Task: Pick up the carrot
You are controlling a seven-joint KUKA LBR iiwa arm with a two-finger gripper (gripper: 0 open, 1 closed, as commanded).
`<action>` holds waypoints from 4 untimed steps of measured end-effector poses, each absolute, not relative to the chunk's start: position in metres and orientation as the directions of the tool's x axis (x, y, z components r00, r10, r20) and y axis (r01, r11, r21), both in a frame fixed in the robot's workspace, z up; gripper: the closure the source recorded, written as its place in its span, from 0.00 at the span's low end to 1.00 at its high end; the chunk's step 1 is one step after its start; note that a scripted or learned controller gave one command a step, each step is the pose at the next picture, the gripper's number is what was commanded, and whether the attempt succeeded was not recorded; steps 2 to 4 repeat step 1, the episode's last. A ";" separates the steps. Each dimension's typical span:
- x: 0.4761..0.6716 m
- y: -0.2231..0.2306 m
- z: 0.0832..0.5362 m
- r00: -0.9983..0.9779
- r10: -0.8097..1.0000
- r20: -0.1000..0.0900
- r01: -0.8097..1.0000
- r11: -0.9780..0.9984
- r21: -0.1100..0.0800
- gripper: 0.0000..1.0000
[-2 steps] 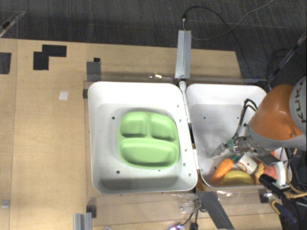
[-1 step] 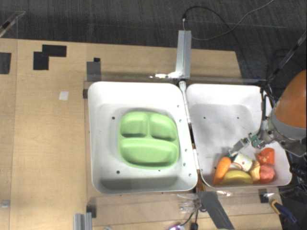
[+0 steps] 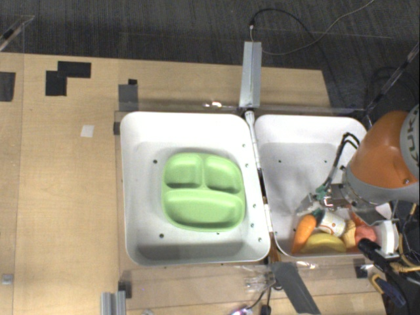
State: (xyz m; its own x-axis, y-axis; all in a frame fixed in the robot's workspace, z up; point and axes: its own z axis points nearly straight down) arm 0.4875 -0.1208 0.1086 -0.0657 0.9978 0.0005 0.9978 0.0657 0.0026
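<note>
In the left bin point(image 3: 138, 176) we see a green divided plate point(image 3: 200, 190). In the right bin point(image 3: 289, 143), the carrot point(image 3: 304, 231) lies at the near edge, touching a banana point(image 3: 326, 243) and other toy food. It looks light, stiff and smooth; we would grip its thick orange middle. The gripper point(image 3: 321, 201) hovers just above it; we cannot tell its state.

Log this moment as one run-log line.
hand over right bin | carrot lying in bin, not held | green tray in left bin

Orange carrot point(image 3: 303, 231), green plate point(image 3: 201, 191)
</note>
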 end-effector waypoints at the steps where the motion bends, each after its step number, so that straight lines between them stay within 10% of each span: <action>1: 0.488 -0.121 0.109 -0.066 0.998 0.000 0.998 0.066 0.003 0.00; 4: 0.488 -0.121 0.109 -0.066 0.998 0.000 0.998 0.066 0.003 0.00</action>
